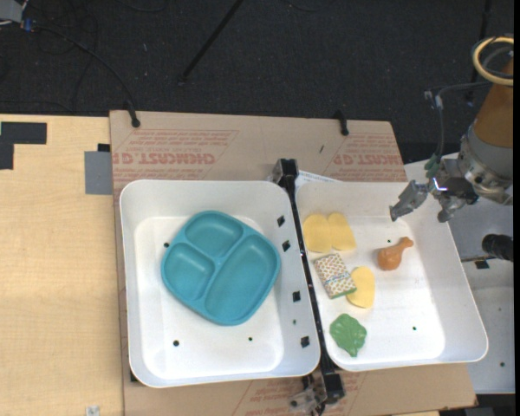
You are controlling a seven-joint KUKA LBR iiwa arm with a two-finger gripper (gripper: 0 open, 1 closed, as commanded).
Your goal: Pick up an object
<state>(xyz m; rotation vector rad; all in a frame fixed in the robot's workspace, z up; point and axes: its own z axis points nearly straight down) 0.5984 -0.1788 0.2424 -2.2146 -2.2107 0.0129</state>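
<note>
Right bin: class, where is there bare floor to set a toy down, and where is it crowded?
Free: the right bin's floor below the drumstick, right of the green toy. Crowded: beside the divider, where yellow pieces and the patterned block cluster.

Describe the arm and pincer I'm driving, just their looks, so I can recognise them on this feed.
The arm is grey metal with an orange band above the wrist and a pale yellowish ring at the top of the view. A thin dark cable runs beside it. The pincer is grey, with two short, dark-tipped fingers.
</note>
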